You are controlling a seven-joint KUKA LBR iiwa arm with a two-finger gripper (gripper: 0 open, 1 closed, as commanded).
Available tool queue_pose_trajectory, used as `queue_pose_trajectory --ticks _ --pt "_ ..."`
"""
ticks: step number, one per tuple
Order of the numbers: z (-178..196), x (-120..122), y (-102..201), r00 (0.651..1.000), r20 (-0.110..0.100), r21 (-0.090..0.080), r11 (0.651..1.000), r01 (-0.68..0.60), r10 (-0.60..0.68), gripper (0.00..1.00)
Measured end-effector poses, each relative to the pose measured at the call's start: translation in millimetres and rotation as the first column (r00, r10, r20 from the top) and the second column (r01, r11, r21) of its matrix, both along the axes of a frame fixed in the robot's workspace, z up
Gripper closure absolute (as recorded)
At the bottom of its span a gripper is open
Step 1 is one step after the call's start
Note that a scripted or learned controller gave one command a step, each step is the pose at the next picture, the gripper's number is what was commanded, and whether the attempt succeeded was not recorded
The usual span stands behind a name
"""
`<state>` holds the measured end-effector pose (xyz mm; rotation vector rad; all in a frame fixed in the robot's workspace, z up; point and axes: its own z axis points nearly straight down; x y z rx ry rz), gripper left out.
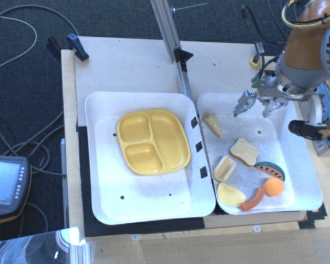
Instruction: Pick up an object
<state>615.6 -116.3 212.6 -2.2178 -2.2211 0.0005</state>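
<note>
The two-finger metal gripper [255, 105] is hanging over the far end of the right shallow white plastic bin [297, 147], its fingers spread wide with nothing between them; the move ahead is turning, in my judgement, on what is lying nearest below and toward the view's lower left of it; the small tan wedge-shaped piece of toy food [213, 125] is sitting to the gripper's left and a little nearer the camera, close to the bin's left wall, with its long axis running diagonally from upper left to lower right; it is looking pale, crumbly-textured and narrow, so a grasp across its short width would seem the easier fit; the square beige toy bread slice [244, 152] is lying almost straight below the gripper toward the camera, further off than the wedge, flat and broad; beyond it the rest of the toys are crowding the near end of the bin, well apart from the gripper; the yellow divided plastic tray [153, 142] is resting in the left bin, far to the gripper's left.
</note>
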Motion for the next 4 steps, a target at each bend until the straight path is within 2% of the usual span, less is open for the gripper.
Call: queue_pose_trajectory --ticks 1,3,4 --pt "0.0 0.0 0.0 1.0 0.0 0.0 1.0 0.0 0.0 0.0" --pt "-116.7 -1.7 3.0 1.0 -0.006 0.0 1.0 0.001 -0.001 0.0" --pt "-101.5 0.8 3.1 1.0 0.002 0.0 1.0 0.001 -0.001 1.0"
